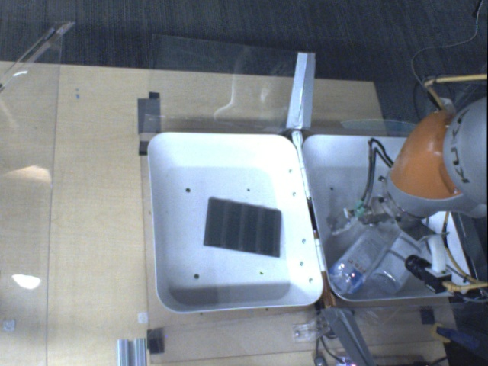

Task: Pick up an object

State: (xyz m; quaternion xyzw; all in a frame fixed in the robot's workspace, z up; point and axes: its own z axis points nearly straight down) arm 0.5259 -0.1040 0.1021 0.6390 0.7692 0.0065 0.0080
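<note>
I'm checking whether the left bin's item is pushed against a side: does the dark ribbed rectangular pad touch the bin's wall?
Apart. The camera view shows bare white floor all around the dark ribbed rectangular pad, separating it from the left white bin's wall.

the arm (450, 166) comes in from the right edge over the right bin (335, 158), orange band uppermost, wrist bent down toward the bin's middle. the gripper (364, 216) sits low near the bin's floor, toward its left wall.

dark ribbed mat (242, 226) in white bin (171, 204); orange-banded grey arm (431, 166).
</note>
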